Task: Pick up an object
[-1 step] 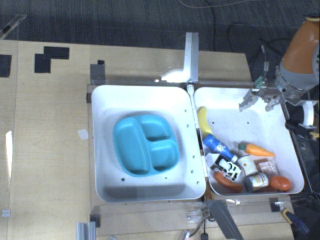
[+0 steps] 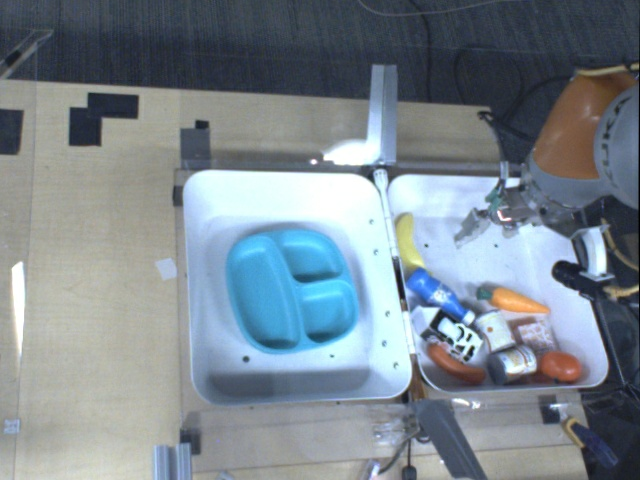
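Observation:
My gripper [image 2: 486, 220] hangs over the upper part of the right bin [image 2: 440, 193], open with nothing between its fingers. One slim finger [image 2: 468, 230] points down and to the left over bare bin floor. Below it lie the objects: a yellow banana [image 2: 403, 243] along the bin's left wall, a blue bottle [image 2: 435, 292], an orange carrot [image 2: 516, 300], a black-and-white item [image 2: 458, 337], a small white can [image 2: 494, 328], a second can [image 2: 512, 365], a red sausage-shaped piece [image 2: 450, 361] and a red tomato [image 2: 563, 367]. The gripper touches none of them.
The left bin [image 2: 200, 368] holds a blue divided tray [image 2: 292, 288]. A metal post [image 2: 383, 113] rises behind the wall between the two bins. Cables trail across the dark floor at the back. The arm's orange band [image 2: 572, 133] sits at the right edge.

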Controlling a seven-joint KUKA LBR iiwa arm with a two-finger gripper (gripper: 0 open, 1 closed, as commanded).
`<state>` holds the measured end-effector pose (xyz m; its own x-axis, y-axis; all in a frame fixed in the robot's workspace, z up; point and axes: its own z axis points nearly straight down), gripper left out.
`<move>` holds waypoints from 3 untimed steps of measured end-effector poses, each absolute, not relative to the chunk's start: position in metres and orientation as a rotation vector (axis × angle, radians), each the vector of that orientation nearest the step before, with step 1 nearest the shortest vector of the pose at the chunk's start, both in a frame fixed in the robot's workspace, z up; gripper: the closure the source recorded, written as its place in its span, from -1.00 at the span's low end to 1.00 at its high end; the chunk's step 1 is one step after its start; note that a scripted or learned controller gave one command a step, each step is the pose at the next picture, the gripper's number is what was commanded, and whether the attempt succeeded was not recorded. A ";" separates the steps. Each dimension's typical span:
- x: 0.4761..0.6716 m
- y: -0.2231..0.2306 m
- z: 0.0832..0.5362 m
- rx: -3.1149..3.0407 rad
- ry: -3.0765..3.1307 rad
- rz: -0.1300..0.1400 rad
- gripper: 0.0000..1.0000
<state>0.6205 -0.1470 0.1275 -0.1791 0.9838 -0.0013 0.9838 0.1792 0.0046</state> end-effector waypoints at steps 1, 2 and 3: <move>0.545 -0.185 0.090 2.006 2.405 0.007 -1.00; 0.494 -0.171 0.091 1.869 2.501 0.014 -1.00; 0.496 -0.169 0.101 1.864 2.501 0.019 1.00</move>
